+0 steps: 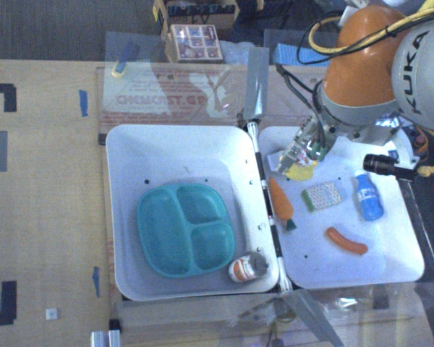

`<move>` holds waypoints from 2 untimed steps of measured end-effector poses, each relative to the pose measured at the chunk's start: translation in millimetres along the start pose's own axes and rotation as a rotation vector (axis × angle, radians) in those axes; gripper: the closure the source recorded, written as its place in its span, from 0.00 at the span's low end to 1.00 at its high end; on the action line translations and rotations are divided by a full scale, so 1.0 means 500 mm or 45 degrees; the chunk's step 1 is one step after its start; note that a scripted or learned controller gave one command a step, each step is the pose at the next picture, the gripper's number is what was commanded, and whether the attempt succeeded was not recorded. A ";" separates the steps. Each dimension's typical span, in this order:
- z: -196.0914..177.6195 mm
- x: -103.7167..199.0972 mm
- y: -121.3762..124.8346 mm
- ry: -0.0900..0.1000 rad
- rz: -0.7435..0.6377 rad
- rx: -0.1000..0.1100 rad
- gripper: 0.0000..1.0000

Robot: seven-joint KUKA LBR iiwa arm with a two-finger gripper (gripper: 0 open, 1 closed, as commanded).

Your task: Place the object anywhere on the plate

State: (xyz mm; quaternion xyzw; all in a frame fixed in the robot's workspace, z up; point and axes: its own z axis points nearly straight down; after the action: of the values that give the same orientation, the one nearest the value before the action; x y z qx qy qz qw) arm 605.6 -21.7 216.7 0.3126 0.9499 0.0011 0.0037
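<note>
A grey KUKA arm with an orange band reaches in from three o'clock, its claw lowered over the upper left of the right-hand shallow white bin, just above a small yellow, soft-looking object lying at the bin's eleven o'clock corner. Whether the claw is apart or together cannot be told from this angle, and nothing is visibly clamped in it. The teal, three-compartment plastic plate sits at the centre of the left-hand shallow white bin, all three sections bare, so the placing has not yet been done; by the look of things the job is in its earliest stage, with pick-up, carry and release all left to do.

The yellow object appears the likeliest target, being directly under the claw, though that is a judgement. It is pale yellow, flattish and irregular in outline, partly hidden by the claw. Around it in the right bin lie an orange toy carrot with a green tip at nine o'clock, a small grey-green textured rectangle near centre, a blue bottle at three o'clock and a red-orange sausage-shaped toy towards five o'clock. A small orange-and-white jar on its side rests in the left bin at five o'clock, just beside the plate.
</note>
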 end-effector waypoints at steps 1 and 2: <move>0.062 0.121 0.078 0.007 -0.265 0.002 1.00; 0.093 0.270 0.165 0.009 -0.203 0.004 1.00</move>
State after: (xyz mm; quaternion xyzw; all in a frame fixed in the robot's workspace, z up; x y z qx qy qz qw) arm 546.3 125.0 169.5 0.2361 0.9717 0.0003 -0.0002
